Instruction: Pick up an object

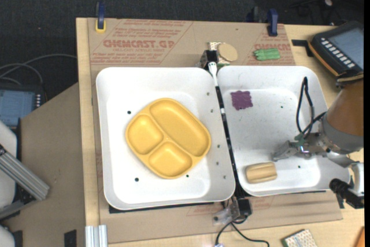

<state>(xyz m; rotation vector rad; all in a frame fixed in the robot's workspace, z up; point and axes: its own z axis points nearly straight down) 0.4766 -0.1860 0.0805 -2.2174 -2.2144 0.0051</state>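
One tan block [261, 172] in right bin, just below-left of end effector [281, 152], fingers' state unclear

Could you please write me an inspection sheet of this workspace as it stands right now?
Surface: bench covered in printed brown sheet, bearing left bin and right bin side by side.
Job's things: yellow divided tray in the left bin; purple square and tan block in the right bin.
Clutter: green item on the bench behind the right bin.
Grippers: gripper low in the right bin, above the tan block, holding nothing visible.
Cables: black cable looping over the right bin.
Surroundings: blue clamps at the back edge; tablet at right.
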